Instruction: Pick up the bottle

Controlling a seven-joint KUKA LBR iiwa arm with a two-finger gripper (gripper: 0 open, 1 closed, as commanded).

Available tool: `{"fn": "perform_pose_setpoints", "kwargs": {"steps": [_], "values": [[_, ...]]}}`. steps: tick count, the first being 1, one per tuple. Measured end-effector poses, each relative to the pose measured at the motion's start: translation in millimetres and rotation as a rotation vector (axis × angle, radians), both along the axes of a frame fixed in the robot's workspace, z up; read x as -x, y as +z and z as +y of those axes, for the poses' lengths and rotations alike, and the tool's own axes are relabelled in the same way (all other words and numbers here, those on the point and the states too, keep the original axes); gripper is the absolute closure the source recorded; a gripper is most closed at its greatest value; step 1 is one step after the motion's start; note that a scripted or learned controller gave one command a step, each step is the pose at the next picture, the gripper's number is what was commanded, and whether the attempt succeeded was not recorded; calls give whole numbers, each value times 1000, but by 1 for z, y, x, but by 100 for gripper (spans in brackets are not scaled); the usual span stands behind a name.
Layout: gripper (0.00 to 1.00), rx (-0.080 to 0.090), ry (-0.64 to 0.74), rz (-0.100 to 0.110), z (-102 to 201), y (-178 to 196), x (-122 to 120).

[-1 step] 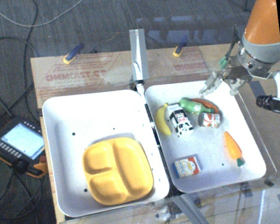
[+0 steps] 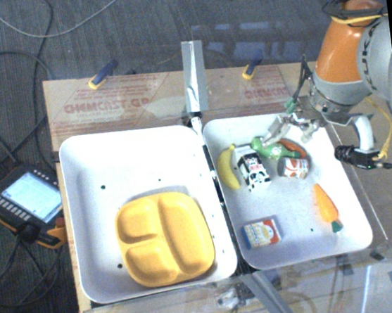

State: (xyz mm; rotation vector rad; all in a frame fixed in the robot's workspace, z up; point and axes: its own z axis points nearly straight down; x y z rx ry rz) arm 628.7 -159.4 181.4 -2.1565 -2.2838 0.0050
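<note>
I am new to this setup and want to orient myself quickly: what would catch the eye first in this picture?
The big yellow divided tray stands out most, lying alone in the left bin. Next is the arm's orange band at upper right, with the gripper over the right bin's far edge, close to a green bottle. Around the bottle lie a banana, a can, a carrot and a small box.

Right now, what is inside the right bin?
In the right bin: banana, cow-print carton, green bottle, can, carrot, small box. The gripper covers the bin's far corner.
</note>
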Motion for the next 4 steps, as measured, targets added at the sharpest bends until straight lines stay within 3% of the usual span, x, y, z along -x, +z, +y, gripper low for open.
{"fn": "perform_pose_setpoints", "kwargs": {"steps": [1,2,3,4], "values": [[0,4,-34,-8,14,-93,-27],[0,-26,188,30,-13,-89,-37],[0,-40,13,26,-17,-89,-42],[100,-29,14,28,-20,-80,-41]]}}
